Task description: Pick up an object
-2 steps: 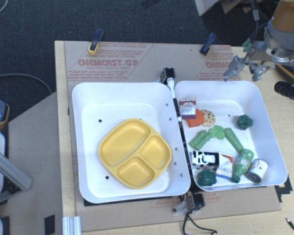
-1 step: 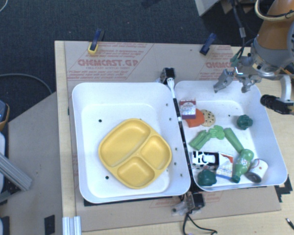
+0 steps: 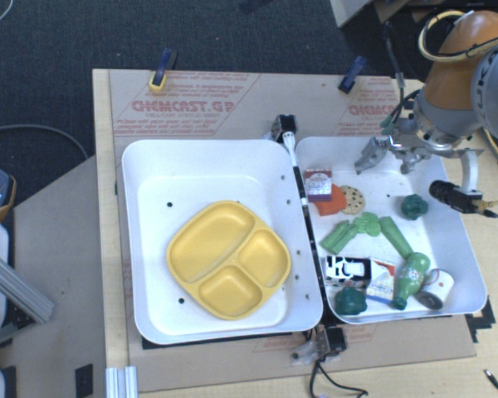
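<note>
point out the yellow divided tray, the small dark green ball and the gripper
yellow divided tray (image 3: 229, 259), camera view, on the ridge where its three compartments meet
small dark green ball (image 3: 413, 207), camera view, on the middle of its top
gripper (image 3: 392, 159), camera view, midway between its fingertips, over the right bin's far end

Dark carpet floor (image 3: 83, 23) around bench (image 3: 232, 98)

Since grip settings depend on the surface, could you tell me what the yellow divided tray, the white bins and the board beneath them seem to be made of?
The yellow divided tray looks like moulded plastic, smooth and slightly glossy, with rounded compartment walls. The white bins also look like thin plastic, with soft highlights and rolled rims. The board looks like brown cardboard or paper-faced sheet, matte with red printing; which one cannot be told.
</note>
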Robot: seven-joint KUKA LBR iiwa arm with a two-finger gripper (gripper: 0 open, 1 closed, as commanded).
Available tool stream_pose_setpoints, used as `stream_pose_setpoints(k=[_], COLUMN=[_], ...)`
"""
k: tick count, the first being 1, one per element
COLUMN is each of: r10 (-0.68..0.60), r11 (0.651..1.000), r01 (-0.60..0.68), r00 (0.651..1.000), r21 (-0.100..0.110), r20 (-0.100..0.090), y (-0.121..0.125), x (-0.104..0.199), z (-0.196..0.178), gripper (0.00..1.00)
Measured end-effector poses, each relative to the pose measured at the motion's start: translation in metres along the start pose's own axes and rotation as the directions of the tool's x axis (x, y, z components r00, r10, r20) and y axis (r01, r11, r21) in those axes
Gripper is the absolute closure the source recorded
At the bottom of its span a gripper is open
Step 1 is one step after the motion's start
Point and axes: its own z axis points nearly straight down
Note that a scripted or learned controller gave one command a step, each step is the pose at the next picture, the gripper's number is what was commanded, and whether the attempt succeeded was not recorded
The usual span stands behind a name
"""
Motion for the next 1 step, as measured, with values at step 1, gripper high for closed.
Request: stream_pose_setpoints(k=[1], r10=[-0.001], r11=[1.000], r01=[0.001], r00=[1.000], r21=[-0.001], r20=[0.000], y=[-0.0003], x=[0.0010], z=[0.0530], gripper=[0.00])
